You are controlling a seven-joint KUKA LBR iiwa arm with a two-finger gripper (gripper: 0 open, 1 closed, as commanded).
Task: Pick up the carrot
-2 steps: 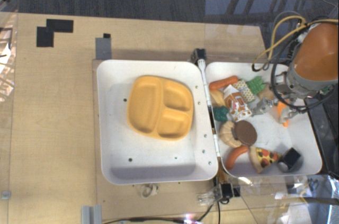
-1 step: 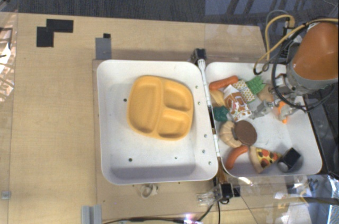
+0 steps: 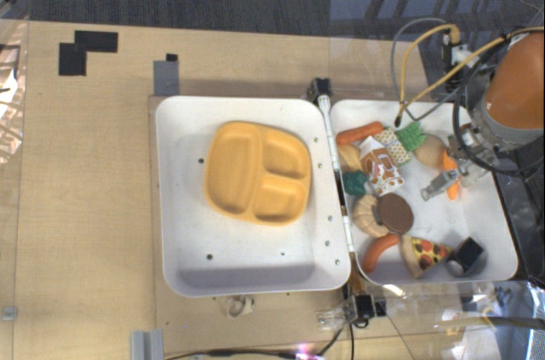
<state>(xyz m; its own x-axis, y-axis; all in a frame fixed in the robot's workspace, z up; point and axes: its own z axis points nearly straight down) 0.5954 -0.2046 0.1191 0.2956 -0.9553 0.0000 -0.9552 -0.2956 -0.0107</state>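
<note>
The carrot (image 3: 454, 190) is a small orange piece in the right bin (image 3: 498, 218), close to its right side and beside a tan bread-like toy (image 3: 430, 151). My gripper (image 3: 440, 184) reaches in from the right, low over the bin, and its grey metal crosses over the carrot's middle. Orange shows just above and just below that metal. The arm's orange band (image 3: 521, 86) hangs over the bin's right rim. I cannot make out whether the carrot is gripped or simply lies under the gripper.
The right bin also holds a sausage (image 3: 361, 133), a printed carton (image 3: 382, 164), a green toy (image 3: 410, 135), a donut (image 3: 383, 214), a pizza slice (image 3: 423, 250) and a black object (image 3: 465, 257). A yellow divided plate (image 3: 257, 171) sits in the left bin (image 3: 183, 248).
</note>
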